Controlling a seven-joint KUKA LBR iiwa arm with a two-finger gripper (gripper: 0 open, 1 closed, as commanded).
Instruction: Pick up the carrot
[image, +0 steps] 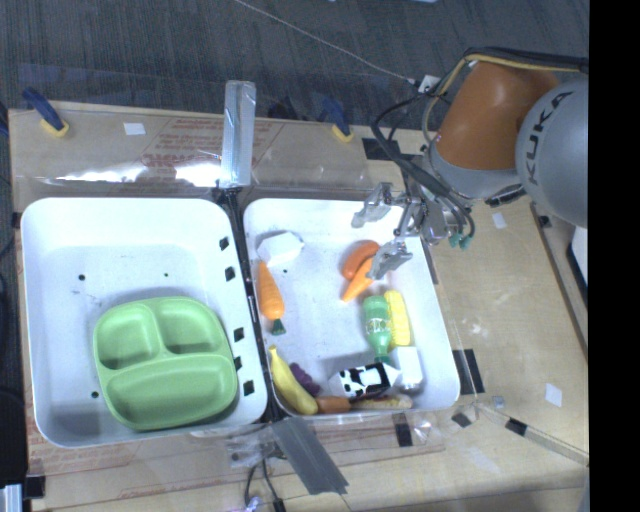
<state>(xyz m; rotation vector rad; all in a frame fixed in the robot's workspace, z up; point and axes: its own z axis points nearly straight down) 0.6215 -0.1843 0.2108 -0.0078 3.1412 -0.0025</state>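
Reaching in from upper right of frame: grey arm with orange band, gripper (388, 255) low over the right bin (320, 215)
gripper state: cannot tell from this view, metal parts blur together
carrot: carrot (270, 293) lies in the right bin, left side, just beside the divider wall, pointing top-to-bottom, green stub at lower end
gripper vs carrot: apart, gripper sits toward the bin's upper right
orange piece: orange vegetable (356, 268) right under the gripper, touching or nearly, can't say which
green bottle: green bottle (377, 323) centre-right, below the gripper
corn: yellow corn (399, 317) just beside the bottle on its right
banana: banana (288, 383) lower left corner of right bin
cow toy: black-and-white toy (363, 380) near bottom wall
white item: white object (281, 246) upper left of right bin
left bin: left bin (60, 225) holds green divided plate (166, 362) at lower centre
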